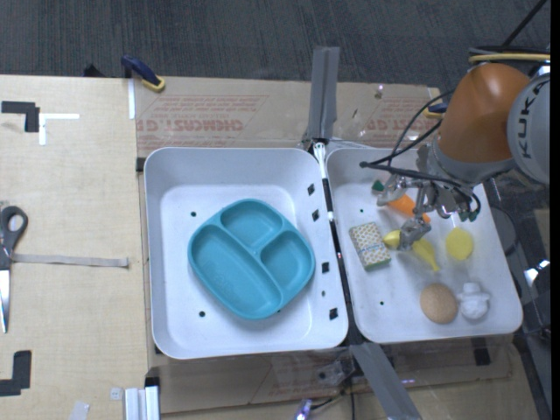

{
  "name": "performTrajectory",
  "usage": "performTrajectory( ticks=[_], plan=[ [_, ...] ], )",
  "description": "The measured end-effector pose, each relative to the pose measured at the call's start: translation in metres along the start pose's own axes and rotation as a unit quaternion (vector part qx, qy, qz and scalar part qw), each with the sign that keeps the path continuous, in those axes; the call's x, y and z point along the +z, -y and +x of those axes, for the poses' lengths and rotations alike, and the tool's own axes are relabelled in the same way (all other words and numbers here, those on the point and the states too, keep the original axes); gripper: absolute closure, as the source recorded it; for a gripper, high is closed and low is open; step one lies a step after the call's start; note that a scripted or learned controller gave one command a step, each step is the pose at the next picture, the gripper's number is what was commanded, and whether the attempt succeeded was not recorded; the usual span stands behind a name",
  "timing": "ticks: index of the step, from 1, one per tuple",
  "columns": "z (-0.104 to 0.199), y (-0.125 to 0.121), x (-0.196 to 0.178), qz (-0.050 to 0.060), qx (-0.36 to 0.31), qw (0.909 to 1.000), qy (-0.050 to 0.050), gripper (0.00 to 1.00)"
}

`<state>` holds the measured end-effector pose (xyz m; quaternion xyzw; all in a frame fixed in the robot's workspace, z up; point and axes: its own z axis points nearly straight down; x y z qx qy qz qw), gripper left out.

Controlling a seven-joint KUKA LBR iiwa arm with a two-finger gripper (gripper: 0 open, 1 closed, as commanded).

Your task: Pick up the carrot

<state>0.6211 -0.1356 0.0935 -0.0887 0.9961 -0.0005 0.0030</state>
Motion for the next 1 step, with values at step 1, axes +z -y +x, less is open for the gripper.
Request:
performTrajectory(
  ticks=[1],
  plan=[
    [-0.0023, -0.0008, -0.0108, 0.001, -0.002, 1.0, 0.003, 1.0]
  ],
)
